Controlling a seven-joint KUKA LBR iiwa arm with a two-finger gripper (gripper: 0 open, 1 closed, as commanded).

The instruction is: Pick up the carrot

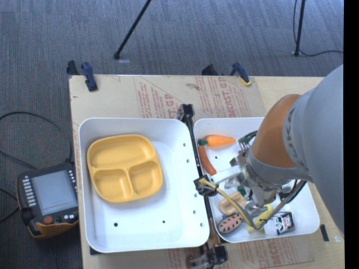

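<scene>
Camera view: the left bin [101, 228] holds a yellow tray [124, 167] toward 10 o'clock, likely a drop spot. In the right bin [224, 125] the carrot [220, 141] lies at 11 o'clock near the rim, free on its right. The gripper [255, 198] hangs low at 5 o'clock among clutter; its grip cannot be made out.

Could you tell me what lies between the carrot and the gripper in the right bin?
In the camera view, bare white bin floor separates the carrot from the gripper.
</scene>
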